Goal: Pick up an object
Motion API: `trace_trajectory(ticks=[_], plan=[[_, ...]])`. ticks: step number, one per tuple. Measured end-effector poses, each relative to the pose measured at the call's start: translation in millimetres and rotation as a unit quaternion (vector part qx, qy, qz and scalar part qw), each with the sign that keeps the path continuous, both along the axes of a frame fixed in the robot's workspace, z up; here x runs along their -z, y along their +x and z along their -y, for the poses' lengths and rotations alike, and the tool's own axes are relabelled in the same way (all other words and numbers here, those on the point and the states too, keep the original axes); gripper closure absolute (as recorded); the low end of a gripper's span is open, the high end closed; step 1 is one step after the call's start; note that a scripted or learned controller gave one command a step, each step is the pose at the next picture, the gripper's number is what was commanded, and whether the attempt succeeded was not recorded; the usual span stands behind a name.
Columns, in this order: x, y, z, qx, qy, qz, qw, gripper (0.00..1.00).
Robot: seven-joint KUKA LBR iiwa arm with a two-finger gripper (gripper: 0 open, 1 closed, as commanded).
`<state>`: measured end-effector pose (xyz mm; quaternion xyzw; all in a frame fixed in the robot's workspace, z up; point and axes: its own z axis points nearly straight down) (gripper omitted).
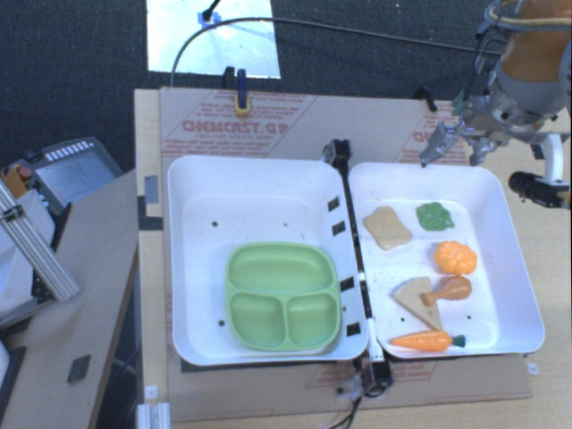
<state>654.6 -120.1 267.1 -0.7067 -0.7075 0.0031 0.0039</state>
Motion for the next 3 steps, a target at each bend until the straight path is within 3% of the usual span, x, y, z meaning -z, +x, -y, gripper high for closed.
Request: trace_trajectory(ticks=[1, 3], plan=[[-8, 2, 0, -0.001, -0.0007, 0.006, 1.0000, 0.00], [115, 4, 7, 0.000, -0.0005, 0.003, 1.0000, 0.00]])
